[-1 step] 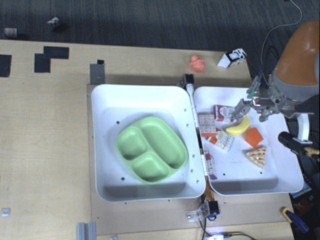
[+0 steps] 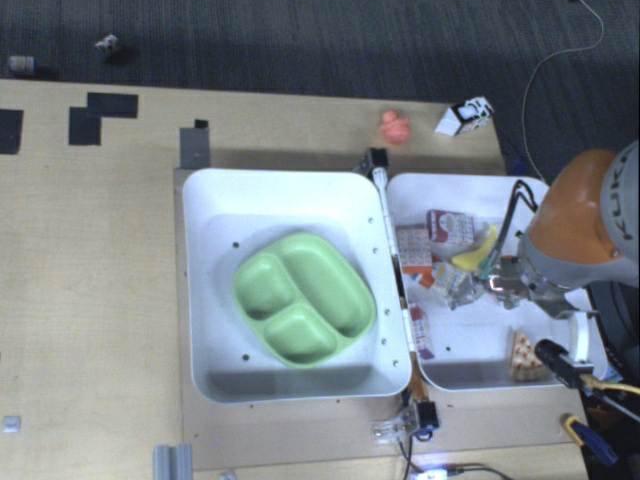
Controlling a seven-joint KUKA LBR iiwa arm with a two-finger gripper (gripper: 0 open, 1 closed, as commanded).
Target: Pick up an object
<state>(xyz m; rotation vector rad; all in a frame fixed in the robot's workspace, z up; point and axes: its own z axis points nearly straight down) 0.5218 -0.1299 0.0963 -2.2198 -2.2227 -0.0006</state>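
Just beyond my gripper, in the right bin, lay the small heap I had come for. My arm was reaching low over that bin, the gripper down among the clutter, and I could not tell whether anything was caught in it; the wrist covered too much of the spot. So I judged the pick as not yet shown done: I was at the pile, nothing was visibly lifted clear, and the raising was left to do.

Counting outward from the gripper: one yellow piece touching or nearly touching it on the far side, one red-and-white packet farther off, one orange-edged wrapper toward the divider between the bins, and one brown patterned block near the bin's front edge, on my wrist's side. There were two white bins. Across the divider, the left bin held one green divided tray with three compartments. One pink lump sat on the bench beyond both bins.
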